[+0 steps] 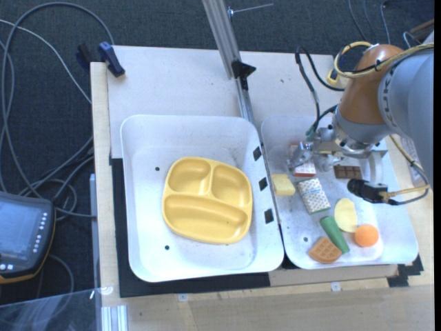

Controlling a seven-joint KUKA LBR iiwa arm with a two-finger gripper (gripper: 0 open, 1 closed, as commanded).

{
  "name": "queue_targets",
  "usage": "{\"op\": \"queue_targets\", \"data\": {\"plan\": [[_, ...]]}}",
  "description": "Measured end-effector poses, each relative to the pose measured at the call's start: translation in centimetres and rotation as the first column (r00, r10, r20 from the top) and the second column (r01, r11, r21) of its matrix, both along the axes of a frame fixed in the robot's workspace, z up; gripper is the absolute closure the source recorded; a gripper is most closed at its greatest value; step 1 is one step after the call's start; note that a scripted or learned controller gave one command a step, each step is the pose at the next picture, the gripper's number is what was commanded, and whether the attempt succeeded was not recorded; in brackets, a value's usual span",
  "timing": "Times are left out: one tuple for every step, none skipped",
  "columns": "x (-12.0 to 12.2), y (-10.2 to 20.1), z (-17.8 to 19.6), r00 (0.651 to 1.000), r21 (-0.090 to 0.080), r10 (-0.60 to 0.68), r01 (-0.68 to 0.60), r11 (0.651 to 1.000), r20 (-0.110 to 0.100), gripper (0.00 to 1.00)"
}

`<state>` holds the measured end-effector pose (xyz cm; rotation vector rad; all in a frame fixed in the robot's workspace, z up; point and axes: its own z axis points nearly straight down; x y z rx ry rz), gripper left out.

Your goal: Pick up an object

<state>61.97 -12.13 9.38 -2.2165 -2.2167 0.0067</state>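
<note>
The gripper [303, 158] hangs low over the upper part of the right bin [406, 233]; the view is too cluttered there to tell how it is set. Just below it toward the near edge lies a checkered block [314, 195], its long axis running slantwise away from the gripper. A yellow block [282, 184] sits beside the bin's left wall.

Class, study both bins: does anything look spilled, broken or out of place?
Nothing stands out. The yellow tray lies flat in the left bin, and the toy foods, such as the orange ball and waffle, lie loose but whole in the right bin.
</note>
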Motion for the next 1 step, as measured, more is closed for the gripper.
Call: {"op": "queue_targets", "data": {"plan": [[0.25,0.0,1.52,1.0,0.0,0.0,0.0,1.0,0.009,1.0]]}}
